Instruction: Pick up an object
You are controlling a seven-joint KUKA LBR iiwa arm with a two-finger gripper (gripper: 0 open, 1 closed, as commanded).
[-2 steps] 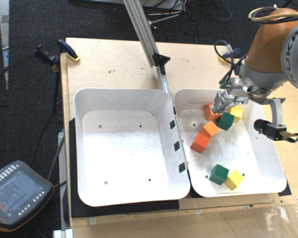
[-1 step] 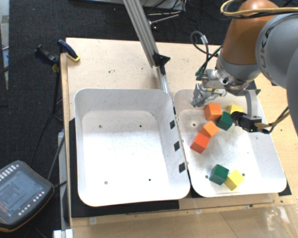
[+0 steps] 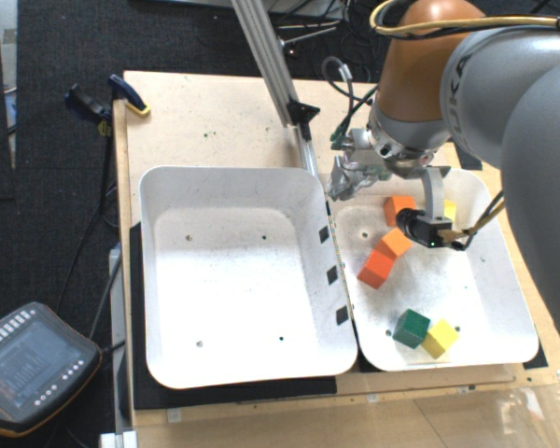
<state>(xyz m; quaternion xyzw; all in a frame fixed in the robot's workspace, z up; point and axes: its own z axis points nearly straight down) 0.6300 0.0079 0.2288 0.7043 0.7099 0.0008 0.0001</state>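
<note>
The right bin [image 3: 504,287] holds several blocks. An orange block [image 3: 399,209] lies near its back, a second orange block [image 3: 393,244] sits just in front of it, and a red-orange block [image 3: 376,269] touches that one's lower left. A green cube [image 3: 412,328] and a yellow cube [image 3: 439,338] sit side by side near the front edge. A small yellow piece [image 3: 449,211] is partly hidden behind a black cable. My gripper [image 3: 343,185] hangs over the bin's back-left corner, left of the orange blocks, and I see no block in it.
The left bin [image 3: 168,194] lies beside the right one. A slanted metal rail [image 3: 266,45] runs down to the bins' shared back corner. A black cable connector [image 3: 420,227] hangs over the orange blocks. A teach pendant [image 3: 28,367] sits at lower left, and a clamp [image 3: 121,96] at the bench's back-left corner.
</note>
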